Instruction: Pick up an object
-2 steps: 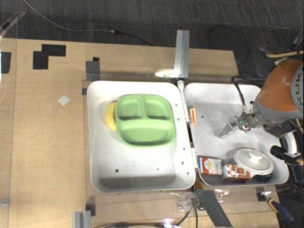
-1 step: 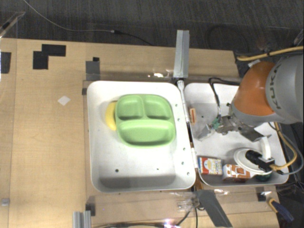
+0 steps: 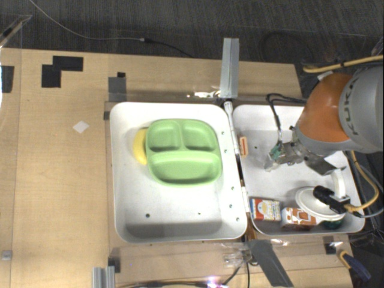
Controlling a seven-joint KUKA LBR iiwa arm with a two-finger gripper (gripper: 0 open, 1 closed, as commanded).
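Cartons [image 3: 282, 213] sit against the right bin's [image 3: 258, 116] near wall, below our gripper [image 3: 281, 153]; we cannot tell its state. That wall could block a grasp.

Robotics lab setup: wooden bench [image 3: 54, 179] on dark carpet, two white bins [image 3: 174, 221] fixed by metal brackets [image 3: 230, 71], loose cables [image 3: 90, 35], black marker patches [image 3: 60, 71] near the bench's far left corner.
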